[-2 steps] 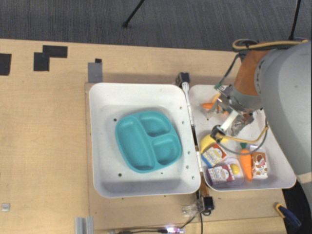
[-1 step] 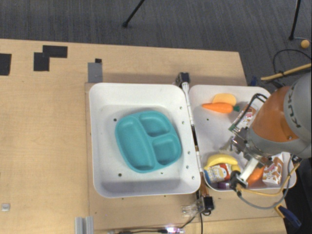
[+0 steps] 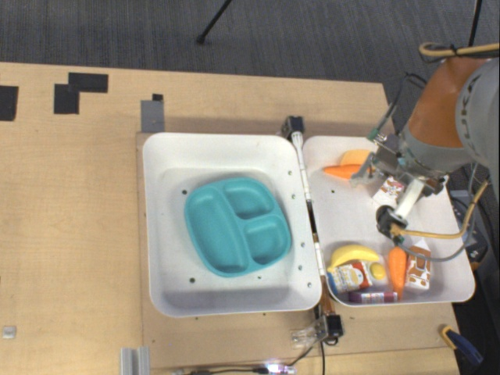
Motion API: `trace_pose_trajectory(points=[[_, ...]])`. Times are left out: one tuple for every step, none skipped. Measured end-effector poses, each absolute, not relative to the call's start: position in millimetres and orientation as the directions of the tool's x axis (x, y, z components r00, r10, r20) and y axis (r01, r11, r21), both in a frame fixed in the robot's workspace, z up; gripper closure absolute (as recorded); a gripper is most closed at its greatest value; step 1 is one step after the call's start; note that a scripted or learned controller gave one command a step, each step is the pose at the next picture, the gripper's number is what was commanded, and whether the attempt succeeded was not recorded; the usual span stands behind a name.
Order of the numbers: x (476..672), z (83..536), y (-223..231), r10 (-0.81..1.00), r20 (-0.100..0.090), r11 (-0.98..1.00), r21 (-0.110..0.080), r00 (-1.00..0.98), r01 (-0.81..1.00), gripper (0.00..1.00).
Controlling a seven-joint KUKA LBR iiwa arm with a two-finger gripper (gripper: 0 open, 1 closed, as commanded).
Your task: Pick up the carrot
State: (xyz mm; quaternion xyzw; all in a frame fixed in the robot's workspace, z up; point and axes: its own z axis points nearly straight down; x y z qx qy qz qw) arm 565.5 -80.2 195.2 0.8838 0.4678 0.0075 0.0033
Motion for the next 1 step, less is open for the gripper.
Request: trace_pose_trajectory(points=[[632.9, 87.1, -85.4, 0.682, -0.001, -0.731, -0.002, 0.731, 0.682, 0.00]])
